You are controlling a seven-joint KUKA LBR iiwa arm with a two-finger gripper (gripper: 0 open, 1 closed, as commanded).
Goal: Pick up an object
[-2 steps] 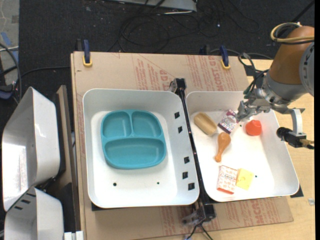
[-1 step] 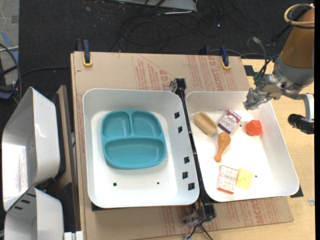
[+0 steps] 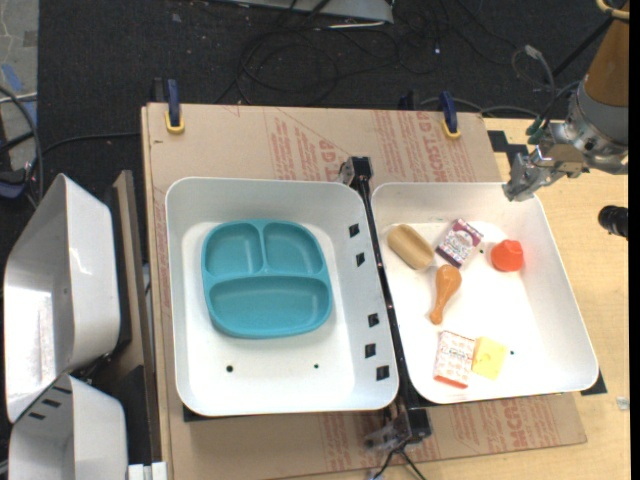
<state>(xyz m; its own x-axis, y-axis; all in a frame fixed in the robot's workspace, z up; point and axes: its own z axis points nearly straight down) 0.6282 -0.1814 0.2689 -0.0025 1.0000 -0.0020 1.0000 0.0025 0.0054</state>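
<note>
Arm (image 3: 610,68) cut off at right edge

The left bin (image 3: 190,298) holds a teal divided plate (image 3: 266,276). In the right bin (image 3: 560,298), a bread roll (image 3: 409,245) lies at ten o'clock, a purple packet (image 3: 459,242) and an orange-red piece (image 3: 508,256) beside it, a drumstick (image 3: 445,291) at centre, and a red-and-white packet (image 3: 455,358) touching a yellow slice (image 3: 489,357) at six. The gripper (image 3: 520,183) hangs over the bin's one o'clock corner.

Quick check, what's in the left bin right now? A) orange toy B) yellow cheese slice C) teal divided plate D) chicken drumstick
C: the teal divided plate lies in the left bin; the drumstick, orange toy and yellow cheese slice all lie in the right bin.
</note>
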